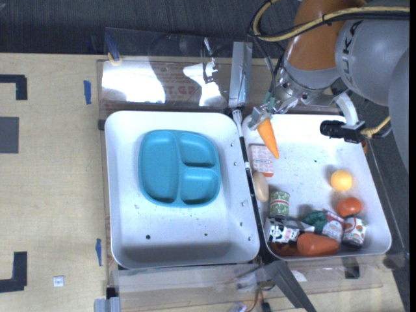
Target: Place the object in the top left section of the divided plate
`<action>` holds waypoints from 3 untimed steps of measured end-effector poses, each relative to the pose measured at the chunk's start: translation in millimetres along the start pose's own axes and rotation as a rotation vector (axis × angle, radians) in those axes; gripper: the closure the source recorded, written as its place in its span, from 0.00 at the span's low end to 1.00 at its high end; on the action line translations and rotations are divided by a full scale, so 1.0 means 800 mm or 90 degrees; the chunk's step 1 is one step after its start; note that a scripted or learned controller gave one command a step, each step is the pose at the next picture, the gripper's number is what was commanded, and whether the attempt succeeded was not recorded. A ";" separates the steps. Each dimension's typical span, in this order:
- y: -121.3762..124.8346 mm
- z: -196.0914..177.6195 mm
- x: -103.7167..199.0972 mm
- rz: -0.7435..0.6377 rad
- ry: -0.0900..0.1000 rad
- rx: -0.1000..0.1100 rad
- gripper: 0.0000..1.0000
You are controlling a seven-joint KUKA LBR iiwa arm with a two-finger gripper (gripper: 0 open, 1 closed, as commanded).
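The gripper (pixel 262 117) is clamped on the carrot (pixel 268 137), lifted above the right bin (pixel 374 194). The blue plate (pixel 179 168) waits in the left bin (pixel 123 194).

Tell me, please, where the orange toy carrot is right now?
The orange toy carrot hangs at the right bin's upper-left corner, just below the gripper, above a small white packet and right of the blue divided plate.
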State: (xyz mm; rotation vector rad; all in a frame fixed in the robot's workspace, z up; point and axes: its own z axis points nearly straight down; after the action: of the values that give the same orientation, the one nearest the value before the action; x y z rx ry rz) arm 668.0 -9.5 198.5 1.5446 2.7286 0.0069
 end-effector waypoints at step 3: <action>0.089 -0.053 0.195 -0.154 0.001 -0.002 1.00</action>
State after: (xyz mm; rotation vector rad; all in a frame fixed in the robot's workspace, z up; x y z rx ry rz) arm 648.7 160.8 241.1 1.2036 2.8951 0.0118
